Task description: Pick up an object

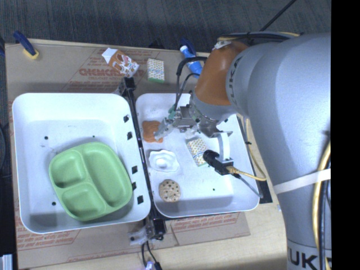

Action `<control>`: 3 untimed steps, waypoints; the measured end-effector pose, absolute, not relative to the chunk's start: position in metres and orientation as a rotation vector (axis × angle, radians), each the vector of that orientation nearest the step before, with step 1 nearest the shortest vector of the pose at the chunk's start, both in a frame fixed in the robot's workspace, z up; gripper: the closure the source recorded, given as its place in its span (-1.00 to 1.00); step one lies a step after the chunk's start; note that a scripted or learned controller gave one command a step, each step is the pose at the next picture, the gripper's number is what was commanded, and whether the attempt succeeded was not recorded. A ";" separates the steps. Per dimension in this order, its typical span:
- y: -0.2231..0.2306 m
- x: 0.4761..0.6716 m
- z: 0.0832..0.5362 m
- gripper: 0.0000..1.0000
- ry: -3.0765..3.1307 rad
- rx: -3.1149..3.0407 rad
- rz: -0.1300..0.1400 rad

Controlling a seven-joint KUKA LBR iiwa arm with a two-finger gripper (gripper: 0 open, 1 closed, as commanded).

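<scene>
Since nothing showed lifted clear of either bin's floor, the pick looked to be no further than its approach, with the grasp and the raise both left to do. Nearest the camera, well short of the claw (pixel 167 126), a round cookie (pixel 169 190) lay by the near wall of the right-hand bin (pixel 225 187). About as near, but well apart from the claw across the divider, a green divided plate (pixel 89 180) rested in the other bin (pixel 34 114). A fried-egg toy (pixel 162 162) sat between the cookie and the claw. A small patterned packet (pixel 197 149) lay just beside the claw, on the arm's side. The claw itself was low in the bin, just beside an orange-brown food piece (pixel 150 130), which lay on the side of the claw away from the arm. That piece seemed the likeliest target, though contact could not be made out. Whether the claw was open or closed could not be told, and nothing could be seen gripped in it. Beyond the claw, outside the bins on the counter (pixel 73 75), lay an orange-and-white wrapper (pixel 120 62) and a small pale packet (pixel 155 70).
</scene>
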State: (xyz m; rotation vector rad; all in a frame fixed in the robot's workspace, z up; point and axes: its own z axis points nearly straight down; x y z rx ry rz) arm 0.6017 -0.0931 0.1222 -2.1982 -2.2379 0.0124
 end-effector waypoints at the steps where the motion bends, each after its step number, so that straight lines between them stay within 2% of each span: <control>1: -0.092 0.655 0.158 -1.00 -2.227 -2.216 -0.001; 2: -0.093 0.635 0.091 -1.00 -2.226 -2.212 0.005; 3: -0.092 0.635 0.102 1.00 -2.229 -2.208 0.005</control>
